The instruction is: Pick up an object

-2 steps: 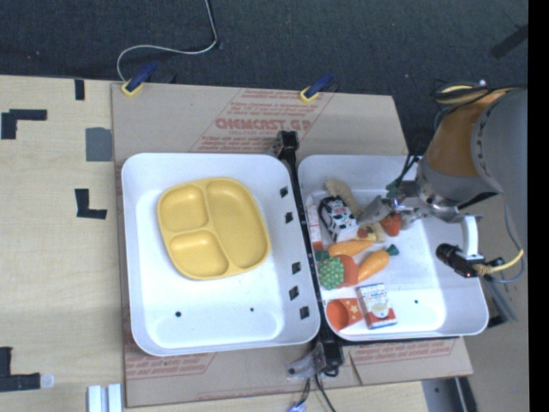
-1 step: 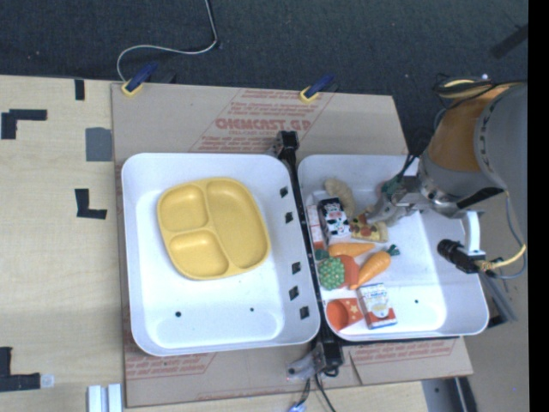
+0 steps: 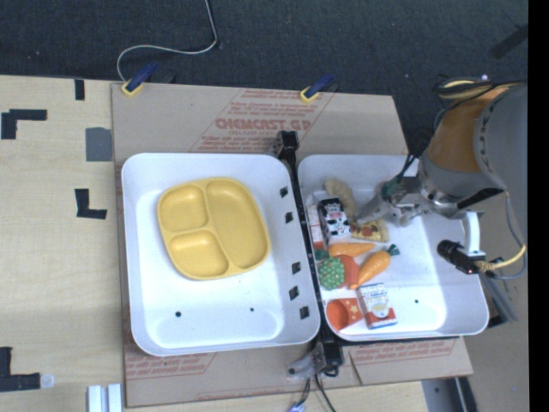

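So the grey arm with the orange band (image 3: 459,136) comes in from the right and its two-finger gripper (image 3: 371,215) sits low over the right-hand shallow white bin (image 3: 429,316), fingers pointing left toward the pile of toy food. Honestly I can't tell how far apart the fingers are, the tip is just a dark thin blur from up here, and nothing is visibly pinched between them. The tip looks to be right at a pale yellowish flat piece (image 3: 371,229), touching or just above, can't say which.

The pickable stuff is all bunched along the left side of that bin: a beige lumpy item (image 3: 340,189) at the top, a small black-and-white carton (image 3: 334,218) below it, then an orange carrot with a green top (image 3: 374,264) lying at a slant, a second orange piece (image 3: 347,250) just beside it, a green bumpy vegetable (image 3: 331,273), a red round-ish piece (image 3: 337,313), and a little white-and-red juice box (image 3: 376,305) near the front.

The left white bin (image 3: 150,316) holds a yellow plastic plate with three compartments (image 3: 212,227). Both bins rest on a brown cardboard sheet (image 3: 249,123) held by blue-and-yellow clamps (image 3: 140,79), on a light wooden bench (image 3: 51,256). Dark carpet (image 3: 343,24) lies behind, with a thin white cable (image 3: 171,51) looping across it.
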Robot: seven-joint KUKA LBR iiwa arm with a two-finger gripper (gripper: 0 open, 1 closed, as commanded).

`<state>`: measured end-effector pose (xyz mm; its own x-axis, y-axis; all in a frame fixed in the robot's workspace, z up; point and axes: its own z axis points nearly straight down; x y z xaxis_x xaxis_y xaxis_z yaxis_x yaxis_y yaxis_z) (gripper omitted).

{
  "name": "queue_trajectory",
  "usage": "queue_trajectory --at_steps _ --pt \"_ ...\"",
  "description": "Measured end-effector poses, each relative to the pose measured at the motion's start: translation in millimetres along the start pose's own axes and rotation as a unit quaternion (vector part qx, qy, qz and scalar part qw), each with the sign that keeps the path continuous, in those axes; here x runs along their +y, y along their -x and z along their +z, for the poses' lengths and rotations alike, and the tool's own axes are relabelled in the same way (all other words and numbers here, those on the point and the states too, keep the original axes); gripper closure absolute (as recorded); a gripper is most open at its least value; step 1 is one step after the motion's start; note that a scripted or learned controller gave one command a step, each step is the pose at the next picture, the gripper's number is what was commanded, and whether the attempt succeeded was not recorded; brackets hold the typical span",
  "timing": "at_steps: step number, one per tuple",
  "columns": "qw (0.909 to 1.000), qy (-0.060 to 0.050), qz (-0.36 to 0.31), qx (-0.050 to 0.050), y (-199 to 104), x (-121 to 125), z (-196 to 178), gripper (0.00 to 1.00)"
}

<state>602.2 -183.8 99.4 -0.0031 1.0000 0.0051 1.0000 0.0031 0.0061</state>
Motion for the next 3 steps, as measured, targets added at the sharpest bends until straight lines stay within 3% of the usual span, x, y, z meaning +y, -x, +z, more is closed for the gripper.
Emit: queue_trajectory --at_steps 1,2,3 --pt "1.0000 0.000 0.000 -0.004 23 64 13 0.00" --pt "1.0000 -0.001 -0.001 -0.006 23 64 3 1.00" --pt "1.0000 -0.003 0.000 -0.002 -51 67 -31 1.00"
